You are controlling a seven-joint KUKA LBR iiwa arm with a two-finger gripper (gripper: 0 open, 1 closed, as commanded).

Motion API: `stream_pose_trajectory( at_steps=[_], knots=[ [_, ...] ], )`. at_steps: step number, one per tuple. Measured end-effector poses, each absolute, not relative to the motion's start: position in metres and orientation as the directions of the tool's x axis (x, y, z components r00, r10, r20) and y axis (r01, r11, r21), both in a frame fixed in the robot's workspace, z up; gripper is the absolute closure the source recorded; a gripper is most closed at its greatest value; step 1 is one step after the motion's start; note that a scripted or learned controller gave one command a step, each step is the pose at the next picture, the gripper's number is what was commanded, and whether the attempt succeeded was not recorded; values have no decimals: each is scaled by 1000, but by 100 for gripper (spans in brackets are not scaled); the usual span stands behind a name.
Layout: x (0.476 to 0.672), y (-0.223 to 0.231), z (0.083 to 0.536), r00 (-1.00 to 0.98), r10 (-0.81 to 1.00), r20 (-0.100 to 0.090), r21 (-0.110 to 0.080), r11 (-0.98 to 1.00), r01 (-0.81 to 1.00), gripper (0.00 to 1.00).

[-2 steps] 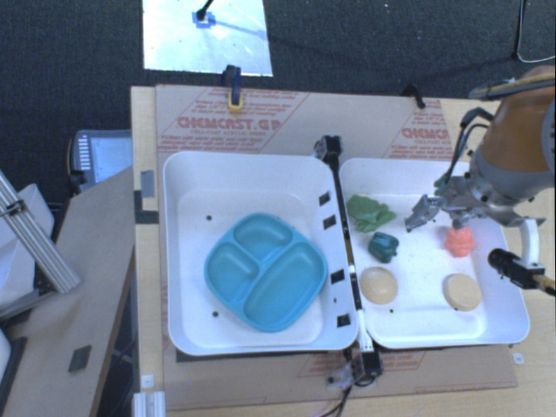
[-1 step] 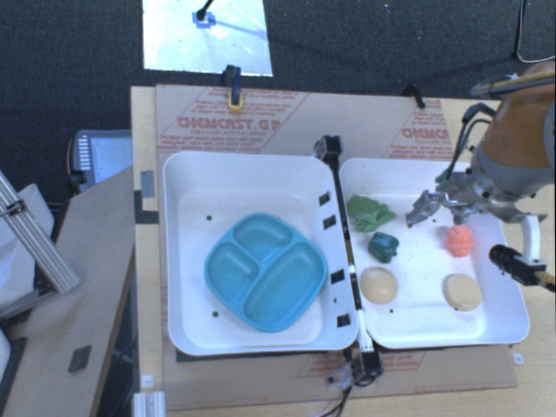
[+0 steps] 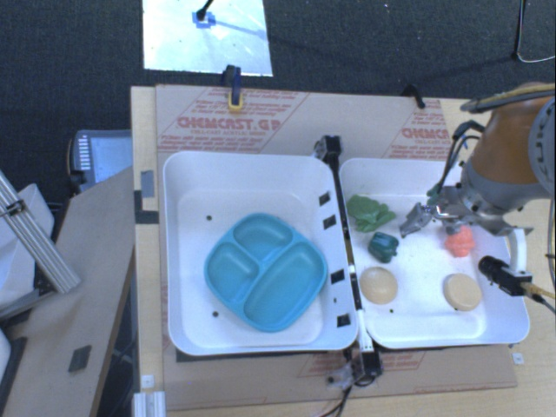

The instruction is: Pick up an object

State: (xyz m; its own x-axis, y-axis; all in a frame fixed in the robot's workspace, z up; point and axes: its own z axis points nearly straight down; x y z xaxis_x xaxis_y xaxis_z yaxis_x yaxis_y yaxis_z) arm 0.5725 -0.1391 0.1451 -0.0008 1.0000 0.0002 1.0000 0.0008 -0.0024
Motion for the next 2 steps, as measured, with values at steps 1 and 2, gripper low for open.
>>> stream_pose_trajectory(
  at_steps=[1, 2],
  knots=[
    [575, -132, 102, -2, 1000, -1, 2, 2, 1000, 0],
    [575, -132, 84, -1, 1000, 0, 0, 1, 1000, 0]
  ],
)
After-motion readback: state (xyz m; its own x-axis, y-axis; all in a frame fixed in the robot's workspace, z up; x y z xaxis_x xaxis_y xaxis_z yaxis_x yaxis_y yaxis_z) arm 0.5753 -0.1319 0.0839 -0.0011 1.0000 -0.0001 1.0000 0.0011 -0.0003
